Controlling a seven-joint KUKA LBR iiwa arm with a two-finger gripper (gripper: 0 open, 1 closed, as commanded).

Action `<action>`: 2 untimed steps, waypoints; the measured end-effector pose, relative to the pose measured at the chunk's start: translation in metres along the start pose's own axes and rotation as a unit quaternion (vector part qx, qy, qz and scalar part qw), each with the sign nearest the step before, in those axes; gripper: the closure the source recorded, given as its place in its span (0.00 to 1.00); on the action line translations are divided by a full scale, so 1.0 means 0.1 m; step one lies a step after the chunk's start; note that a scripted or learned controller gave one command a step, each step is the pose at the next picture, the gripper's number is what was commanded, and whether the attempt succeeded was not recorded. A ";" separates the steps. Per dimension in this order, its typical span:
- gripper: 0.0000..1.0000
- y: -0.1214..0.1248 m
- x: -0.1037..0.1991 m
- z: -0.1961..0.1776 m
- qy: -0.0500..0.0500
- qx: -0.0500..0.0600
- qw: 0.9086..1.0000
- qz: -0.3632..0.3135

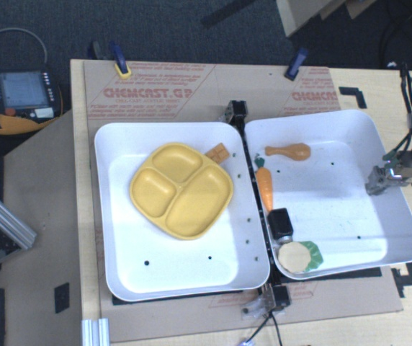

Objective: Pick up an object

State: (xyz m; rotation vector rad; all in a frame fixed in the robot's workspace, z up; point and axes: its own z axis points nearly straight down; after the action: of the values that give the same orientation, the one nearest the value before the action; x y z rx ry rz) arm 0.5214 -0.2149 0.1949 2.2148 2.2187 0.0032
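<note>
Nearest the camera, in the right-hand shallow white bin (400,229), a round cream disc with a green leafy edge (299,256) lies in the front left corner, with a small black rectangular block (280,223) just behind it, almost touching. Behind that, an orange toy carrot with a green top (264,186) lies hard against the bin's left wall, its long axis running front to back, green end pointing away. Farthest back, a tan wooden-looking spoon-shaped piece (289,151) lies crosswise, its rounded end to the right. The metal two-finger gripper (379,181) sits at the bin's right rim, well apart from all of these; whether its fingers are apart or together cannot be told. Every candidate lies to its left, across the bare bin floor. The carrot is a likely pick, though the wall beside it could crowd one finger. The left-hand shallow white bin (112,215) holds a yellow plastic divided plate (182,190) with a small brown block (217,152) at its far edge.
</note>
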 end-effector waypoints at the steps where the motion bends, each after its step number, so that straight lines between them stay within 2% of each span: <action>1: 1.00 0.01 0.00 -0.27 0.000 0.000 1.000 0.000; 2: 1.00 0.08 0.52 -0.37 0.002 0.002 1.000 -0.002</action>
State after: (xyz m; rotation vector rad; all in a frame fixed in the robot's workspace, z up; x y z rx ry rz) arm 0.5290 -0.1627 0.2317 2.2138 2.2283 0.0043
